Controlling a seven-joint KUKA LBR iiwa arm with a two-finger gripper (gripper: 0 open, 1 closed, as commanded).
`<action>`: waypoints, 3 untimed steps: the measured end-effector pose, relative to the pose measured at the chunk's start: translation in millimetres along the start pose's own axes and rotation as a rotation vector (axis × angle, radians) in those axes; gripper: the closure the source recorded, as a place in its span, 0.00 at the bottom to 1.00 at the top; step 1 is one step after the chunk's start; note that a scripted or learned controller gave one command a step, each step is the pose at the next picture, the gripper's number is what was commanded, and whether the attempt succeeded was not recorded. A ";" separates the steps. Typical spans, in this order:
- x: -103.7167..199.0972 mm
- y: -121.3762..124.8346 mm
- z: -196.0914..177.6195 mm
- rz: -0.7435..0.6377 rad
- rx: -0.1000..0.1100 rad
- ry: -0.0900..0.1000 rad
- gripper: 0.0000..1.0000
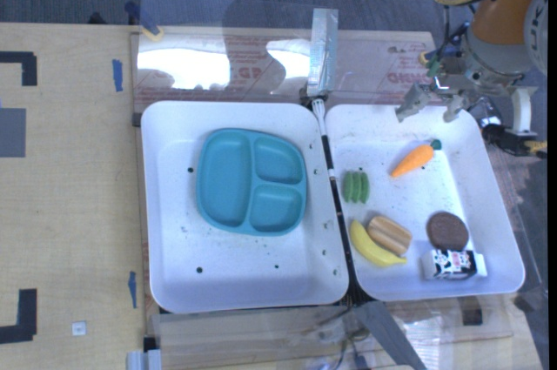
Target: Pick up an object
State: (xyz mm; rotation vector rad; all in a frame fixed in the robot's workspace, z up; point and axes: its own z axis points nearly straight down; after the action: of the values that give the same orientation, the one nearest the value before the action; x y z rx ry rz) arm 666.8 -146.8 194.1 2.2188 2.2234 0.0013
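Hovering over the right bin's [500, 211] far edge, the gripper [431, 105] had fingers spread, nothing between them (carrot [412, 159] lay just nearer, banana [372, 245] farther toward the near side).

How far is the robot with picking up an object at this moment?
Nothing looks done yet. The carrot, green item, banana, bread, brown disc and small carton all lie in the right bin. The gripper hangs open at that bin's far edge, above the carrot, with nothing between its fingers. Lowering, closing and lifting remain.
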 end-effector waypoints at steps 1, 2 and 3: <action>-4.3 -26.9 82.1 -0.150 -0.026 -0.008 0.00; -20.8 1.2 104.2 -0.293 0.001 0.001 0.00; -40.5 -16.2 103.0 -0.256 -0.001 -0.001 0.00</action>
State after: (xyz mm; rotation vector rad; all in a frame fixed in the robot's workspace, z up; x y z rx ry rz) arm 650.8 -187.3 91.1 1.9158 2.4871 0.0014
